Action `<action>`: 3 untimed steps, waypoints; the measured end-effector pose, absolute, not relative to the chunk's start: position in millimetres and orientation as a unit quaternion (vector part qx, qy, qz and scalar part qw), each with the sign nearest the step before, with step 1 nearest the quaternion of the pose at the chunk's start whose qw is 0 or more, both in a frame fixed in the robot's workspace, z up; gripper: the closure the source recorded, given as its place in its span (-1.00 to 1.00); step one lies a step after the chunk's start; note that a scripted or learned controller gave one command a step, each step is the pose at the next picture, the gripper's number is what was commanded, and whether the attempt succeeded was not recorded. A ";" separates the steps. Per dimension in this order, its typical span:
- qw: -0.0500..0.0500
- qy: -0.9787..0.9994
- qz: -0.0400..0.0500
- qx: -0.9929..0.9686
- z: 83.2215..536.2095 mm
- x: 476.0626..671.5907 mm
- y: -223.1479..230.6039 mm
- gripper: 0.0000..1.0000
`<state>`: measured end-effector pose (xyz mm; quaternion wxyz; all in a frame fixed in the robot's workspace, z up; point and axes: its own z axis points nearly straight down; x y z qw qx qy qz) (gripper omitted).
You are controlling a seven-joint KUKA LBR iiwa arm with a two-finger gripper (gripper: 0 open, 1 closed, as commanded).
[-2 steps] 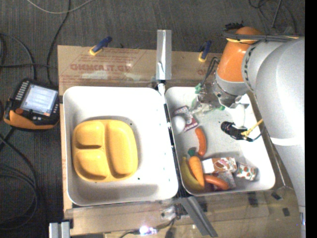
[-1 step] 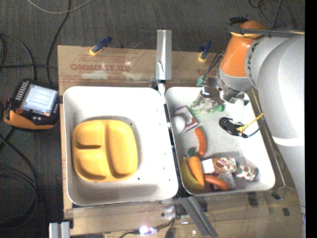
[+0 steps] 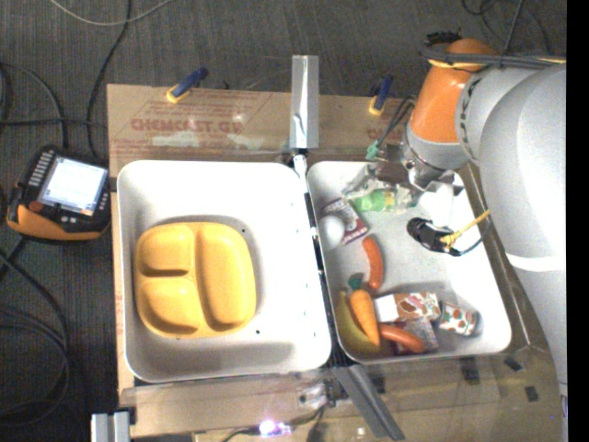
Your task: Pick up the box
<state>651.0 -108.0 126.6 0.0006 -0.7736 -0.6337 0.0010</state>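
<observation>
The box [image 3: 417, 307], a small brown, white and red printed carton, lies on its side near the front of the right bin [image 3: 479, 274]. A carrot [image 3: 364, 315] lies to its left and a small printed can [image 3: 458, 319] to its right. My gripper [image 3: 398, 179] is at the far end of the same bin, below the orange wrist band. It hangs over a green bottle-like item [image 3: 375, 200], well away from the box. I see nothing held in the gripper.
Also in the right bin are a banana [image 3: 348, 325], two red sausages [image 3: 373, 261] [image 3: 403, 338], a white egg-shaped thing [image 3: 331, 231] and a wrapped item [image 3: 337, 212]. A yellow divided plate [image 3: 195, 277] fills the left bin [image 3: 147, 178]. A pendant [image 3: 63, 192] lies off the bench, left.
</observation>
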 end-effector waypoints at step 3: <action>-0.003 -0.501 -0.005 -0.865 90.9 612.7 -152.6 1.00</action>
